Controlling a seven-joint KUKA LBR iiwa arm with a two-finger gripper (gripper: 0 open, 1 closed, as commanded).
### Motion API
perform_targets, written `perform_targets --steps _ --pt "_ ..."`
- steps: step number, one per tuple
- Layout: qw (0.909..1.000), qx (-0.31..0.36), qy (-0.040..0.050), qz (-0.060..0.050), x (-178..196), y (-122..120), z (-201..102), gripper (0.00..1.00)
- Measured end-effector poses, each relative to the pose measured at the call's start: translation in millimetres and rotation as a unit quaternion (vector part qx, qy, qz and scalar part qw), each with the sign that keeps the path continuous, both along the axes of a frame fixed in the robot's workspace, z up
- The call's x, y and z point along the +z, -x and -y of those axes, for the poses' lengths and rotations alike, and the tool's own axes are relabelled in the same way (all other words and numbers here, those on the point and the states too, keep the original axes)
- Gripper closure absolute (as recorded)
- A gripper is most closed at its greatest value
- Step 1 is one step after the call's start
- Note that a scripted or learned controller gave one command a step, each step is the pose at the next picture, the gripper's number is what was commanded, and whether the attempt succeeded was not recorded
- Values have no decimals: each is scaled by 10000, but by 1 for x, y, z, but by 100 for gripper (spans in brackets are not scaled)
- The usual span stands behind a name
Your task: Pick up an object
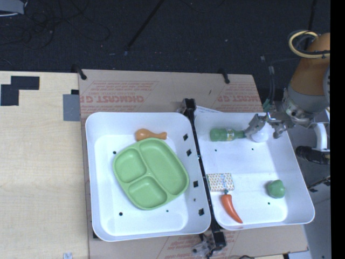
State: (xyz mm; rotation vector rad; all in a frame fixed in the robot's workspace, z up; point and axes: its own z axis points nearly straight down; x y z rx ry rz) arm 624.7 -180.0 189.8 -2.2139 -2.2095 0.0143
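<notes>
The right bin holds a green bottle-shaped item lying near its far wall, a small green round object, an orange-red pepper and a small patterned packet. My gripper hangs over the bin's far right corner, just right of the green bottle. Its two fingers are spread apart, so it is open. A small white blob lies just below and between them; I cannot tell whether the fingers touch it.
The left bin holds a green divided plate and an orange toy drumstick behind it. A black divider runs between the bins. Brown cardboard lies under both.
</notes>
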Motion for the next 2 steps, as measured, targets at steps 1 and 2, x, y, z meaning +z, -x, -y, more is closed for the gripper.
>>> perform_targets --steps 1,2 --pt "10000 9 11 68 9 -3 0 0" --pt "10000 19 11 53 -38 -5 -7 0"
